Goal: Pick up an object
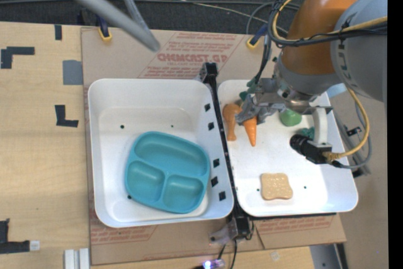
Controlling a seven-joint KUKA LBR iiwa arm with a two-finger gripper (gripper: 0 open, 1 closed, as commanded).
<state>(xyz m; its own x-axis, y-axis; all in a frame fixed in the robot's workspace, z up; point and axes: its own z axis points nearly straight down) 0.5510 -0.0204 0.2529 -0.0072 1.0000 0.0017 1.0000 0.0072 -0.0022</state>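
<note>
In right bin (340, 198), upper part: your gripper (254, 111) pinches orange carrot (251, 130), tip pointing down. Toast (276, 186) lies lower center. Blue tray (167, 171) sits in left bin (101, 135).

An orange toy carrot (251, 130) is hanging tip-down at the end effector (255, 111), above the right bin's (327, 198) floor, just beside another orange piece (230, 120) near the divider.
</note>
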